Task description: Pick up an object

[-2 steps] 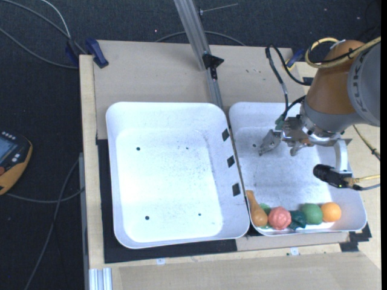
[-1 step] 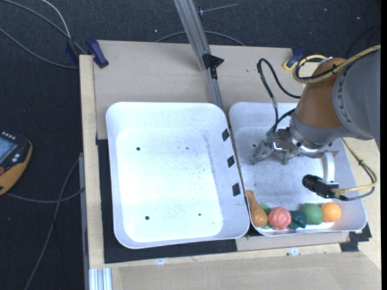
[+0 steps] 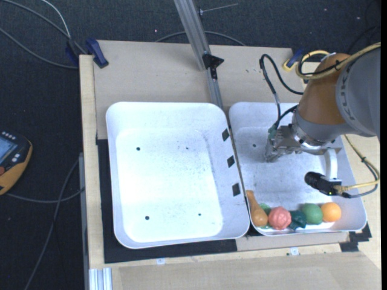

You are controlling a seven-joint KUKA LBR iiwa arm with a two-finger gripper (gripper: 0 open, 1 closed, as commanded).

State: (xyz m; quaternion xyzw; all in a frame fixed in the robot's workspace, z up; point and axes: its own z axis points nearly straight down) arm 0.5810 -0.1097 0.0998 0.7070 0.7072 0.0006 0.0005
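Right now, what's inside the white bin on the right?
Along the near edge of the right bin lie an orange ball, green ball, pink ball and carrot-like piece. The pincer covers some floor.

Even overhead light falling brightly on the worktop (image 3: 157, 77), white bins (image 3: 163, 174) glaring and washing out, surrounding floor staying dim, shadows lying soft, fine detail showing slightly grainy and blurred
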